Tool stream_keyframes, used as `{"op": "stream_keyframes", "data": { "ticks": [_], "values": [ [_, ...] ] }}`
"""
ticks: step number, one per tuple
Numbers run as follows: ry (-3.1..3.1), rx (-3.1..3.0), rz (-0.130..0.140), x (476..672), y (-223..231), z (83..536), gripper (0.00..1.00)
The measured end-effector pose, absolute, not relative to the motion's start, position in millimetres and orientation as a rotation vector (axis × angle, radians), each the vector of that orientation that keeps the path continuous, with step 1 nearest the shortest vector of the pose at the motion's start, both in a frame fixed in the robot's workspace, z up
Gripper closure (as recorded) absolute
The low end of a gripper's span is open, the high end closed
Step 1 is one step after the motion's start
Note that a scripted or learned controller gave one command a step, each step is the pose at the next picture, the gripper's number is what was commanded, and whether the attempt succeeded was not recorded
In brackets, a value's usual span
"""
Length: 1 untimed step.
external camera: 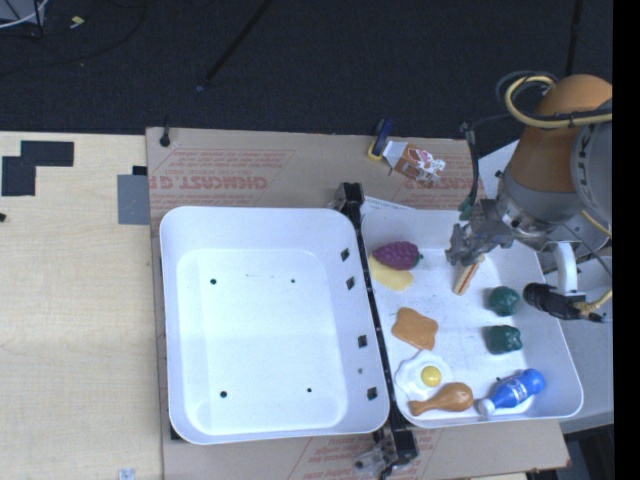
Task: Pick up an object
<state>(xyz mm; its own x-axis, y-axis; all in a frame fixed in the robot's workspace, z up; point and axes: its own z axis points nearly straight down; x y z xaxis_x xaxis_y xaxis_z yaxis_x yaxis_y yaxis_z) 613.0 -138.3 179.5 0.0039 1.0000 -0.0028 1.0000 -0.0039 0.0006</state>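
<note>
The hand [470,251] hangs over the upper part of the right bin [570,368], and an orange stick-shaped toy [465,277] sits right at its tip. The stick's long axis runs steeply, upper end tilted a little to the right and up into the fingers, lower end pointing down and left toward the bin floor. Whether the fingers are actually clamped on it or just standing over it cannot be told from this slant.

Around it in the same bin: to the left, a purple grape cluster [397,255] lies on top of a pale yellow piece [392,279], close to the bin's left wall. Below the stick, near the middle, is an orange toast slice [415,327]. Further down are a fried egg [424,375] and, touching its lower edge, a brown drumstick [442,400] lying crosswise. To the drumstick's right is a blue and white bottle [512,391], tipped on its side. Two dark green lumps [503,300] [504,339] sit on the right side, one above the other, just beside the stick's lower end but apart from it.

The left bin [180,268] is a plain white tray next to the right one, joined by a black divider [362,298]. Both rest on a cardboard sheet [240,168] on the pale wooden bench [70,318]. Beyond the right bin's far rim lies a small printed packet [415,163].
</note>
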Motion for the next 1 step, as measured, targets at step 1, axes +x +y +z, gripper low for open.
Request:
{"op": "stream_keyframes", "data": {
  "ticks": [1],
  "values": [
    [2.215, 2.225, 0.002, 529.9, -141.2, 266.2, 1.0]
  ]
}}
